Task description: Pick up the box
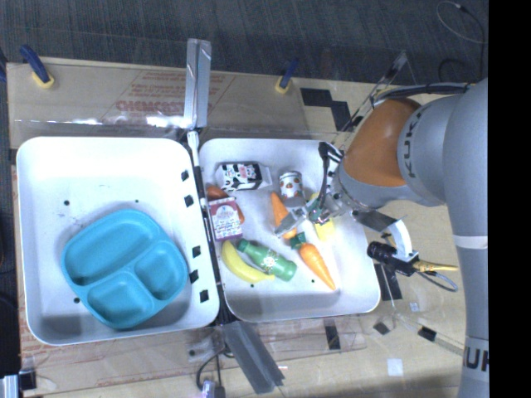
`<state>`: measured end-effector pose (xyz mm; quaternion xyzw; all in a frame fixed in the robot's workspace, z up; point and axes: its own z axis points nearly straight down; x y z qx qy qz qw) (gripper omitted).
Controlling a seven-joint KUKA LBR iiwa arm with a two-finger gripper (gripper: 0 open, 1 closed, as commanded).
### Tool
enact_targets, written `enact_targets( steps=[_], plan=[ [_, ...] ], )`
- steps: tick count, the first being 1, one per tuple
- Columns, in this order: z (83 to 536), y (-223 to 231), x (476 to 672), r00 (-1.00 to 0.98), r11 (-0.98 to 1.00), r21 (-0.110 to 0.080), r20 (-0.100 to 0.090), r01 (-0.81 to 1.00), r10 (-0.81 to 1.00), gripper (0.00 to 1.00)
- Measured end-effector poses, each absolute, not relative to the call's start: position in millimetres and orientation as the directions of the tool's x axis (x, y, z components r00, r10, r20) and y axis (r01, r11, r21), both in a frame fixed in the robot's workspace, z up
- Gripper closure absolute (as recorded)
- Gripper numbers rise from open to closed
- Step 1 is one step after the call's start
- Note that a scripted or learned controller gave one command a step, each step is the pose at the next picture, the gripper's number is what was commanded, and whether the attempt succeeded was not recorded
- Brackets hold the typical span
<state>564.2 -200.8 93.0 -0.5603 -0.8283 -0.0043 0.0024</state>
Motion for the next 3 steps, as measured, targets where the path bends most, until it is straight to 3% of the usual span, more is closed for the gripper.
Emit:
enact_targets(
  steps=[1, 2, 3],
  plan=[
    [91.4, -110.6, 520.4, -0.567, 0.567, -0.001, 0.002, 0.824, 0.824, 0.00],
    [101.1, -110.7, 520.9, -0.569, 0.569, -0.001, 0.002, 0.822, 0.822, 1.00],
    [101.1, -110.7, 520.8, -0.569, 0.569, -0.002, 0.002, 0.822, 0.822, 0.00]
  ],
)
